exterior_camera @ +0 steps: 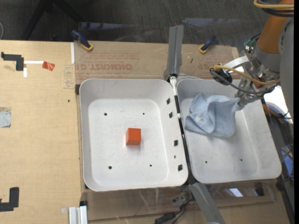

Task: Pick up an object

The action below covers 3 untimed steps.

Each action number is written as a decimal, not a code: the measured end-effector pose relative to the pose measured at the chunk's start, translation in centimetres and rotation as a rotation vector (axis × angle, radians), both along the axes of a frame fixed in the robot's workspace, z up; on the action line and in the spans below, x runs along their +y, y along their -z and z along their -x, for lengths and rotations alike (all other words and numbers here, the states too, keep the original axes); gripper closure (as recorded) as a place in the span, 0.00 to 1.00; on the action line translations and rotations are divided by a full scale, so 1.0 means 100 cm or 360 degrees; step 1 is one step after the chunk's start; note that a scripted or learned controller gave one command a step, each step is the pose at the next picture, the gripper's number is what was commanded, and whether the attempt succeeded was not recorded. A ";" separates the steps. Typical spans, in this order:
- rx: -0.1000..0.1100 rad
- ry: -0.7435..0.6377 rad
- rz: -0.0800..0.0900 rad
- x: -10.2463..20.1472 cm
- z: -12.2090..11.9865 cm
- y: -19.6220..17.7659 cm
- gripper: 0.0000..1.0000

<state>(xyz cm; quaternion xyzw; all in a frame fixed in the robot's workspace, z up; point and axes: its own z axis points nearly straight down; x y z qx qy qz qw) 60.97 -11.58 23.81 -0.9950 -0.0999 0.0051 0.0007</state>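
A light blue cloth (210, 118) lies crumpled in the upper left part of the right bin (254, 160). Its right corner is pulled up into a peak that runs into my gripper (241, 100), which is shut on that corner above the bin's upper right area. A small orange-red cube (133, 136) sits alone near the middle of the left bin (93, 139), far from the gripper.
A grey divider bar (175, 55) stands between the bins at the back. Cardboard (126, 62) lies behind the bins, held by clamps (82, 40). A wooden benchtop (32, 134) spreads to the left. Cables (224, 73) loop near the wrist.
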 end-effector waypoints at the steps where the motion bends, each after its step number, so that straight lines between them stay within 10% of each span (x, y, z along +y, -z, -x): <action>1: 0.0000 -0.0002 0.0002 0.010 0.000 -0.039 1.00; 2: 0.0003 0.0000 0.0001 -0.023 0.046 -0.011 1.00; 3: -0.0001 -0.0005 0.0001 -0.044 -0.035 0.028 1.00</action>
